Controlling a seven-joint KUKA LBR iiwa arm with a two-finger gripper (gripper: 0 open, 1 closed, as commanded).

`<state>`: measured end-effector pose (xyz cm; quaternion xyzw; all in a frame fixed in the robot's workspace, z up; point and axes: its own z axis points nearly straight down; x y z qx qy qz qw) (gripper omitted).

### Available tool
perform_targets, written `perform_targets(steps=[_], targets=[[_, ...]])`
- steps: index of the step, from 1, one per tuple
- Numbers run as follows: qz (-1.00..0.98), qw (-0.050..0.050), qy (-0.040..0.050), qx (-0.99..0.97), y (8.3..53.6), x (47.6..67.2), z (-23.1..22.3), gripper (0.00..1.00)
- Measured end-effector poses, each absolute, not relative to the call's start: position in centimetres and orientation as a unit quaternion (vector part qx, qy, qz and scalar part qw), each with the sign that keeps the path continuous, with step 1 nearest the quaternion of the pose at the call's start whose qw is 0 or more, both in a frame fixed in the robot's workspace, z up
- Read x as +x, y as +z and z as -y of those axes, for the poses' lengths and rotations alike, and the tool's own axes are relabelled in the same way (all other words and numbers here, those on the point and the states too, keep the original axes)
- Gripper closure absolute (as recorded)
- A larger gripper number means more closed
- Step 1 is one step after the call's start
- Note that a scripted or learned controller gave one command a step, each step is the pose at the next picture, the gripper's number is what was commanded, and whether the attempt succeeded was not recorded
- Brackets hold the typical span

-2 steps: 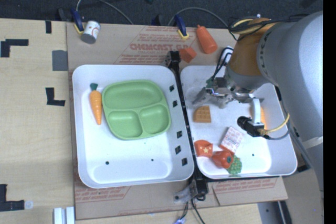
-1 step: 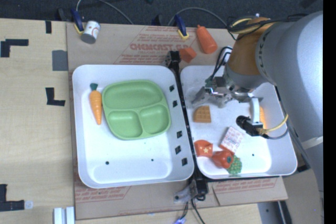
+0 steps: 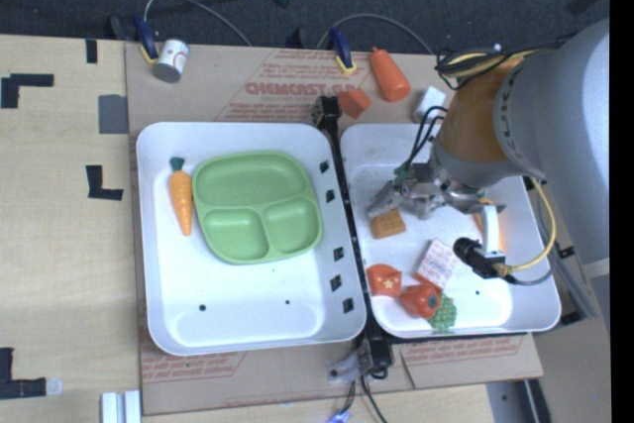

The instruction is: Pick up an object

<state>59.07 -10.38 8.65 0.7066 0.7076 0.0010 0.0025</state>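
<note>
Objects for the pick sit in the right white bin (image 3: 535, 317). Going from the near edge up, I see a red strawberry-shaped toy w/ green leaves (image 3: 428, 303) near the front wall, w/ a second red-orange rounded toy (image 3: 383, 280) just left of it. A bit further back lies a small white-and-pink packet (image 3: 435, 264), tilted. Beyond that is a tan square block like a cracker (image 3: 388, 225), just below the gripper (image 3: 394, 198). Gripper hangs low over the bin's left-middle, close to the tan block; I can't tell if it's touching, & can't tell whether it's apart or together, too blurry & dark. Grey arm w/ orange band (image 3: 475, 129) comes in from the right over the bin's far half.

In the left white bin (image 3: 158, 312) lies a green plastic divided plate (image 3: 256, 205), w/ an orange toy carrot (image 3: 180, 197) just beside its left rim.

Further back, on the cardboard past the bins, is an orange oblong toy (image 3: 390, 74), a smaller orange block (image 3: 353, 101) near the bin divider, & a small white-and-red can (image 3: 171, 58) far left.
</note>
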Motion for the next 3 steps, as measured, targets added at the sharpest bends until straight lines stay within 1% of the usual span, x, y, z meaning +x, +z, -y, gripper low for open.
perform_targets(steps=[1, 3], targets=[[-0.708, -0.001, 0.0000, 0.707, 8.99, 58.75, 9.64, 0.00], [-0.707, 0.000, 0.0004, 0.707, 8.59, 59.58, 9.52, 0.00]])
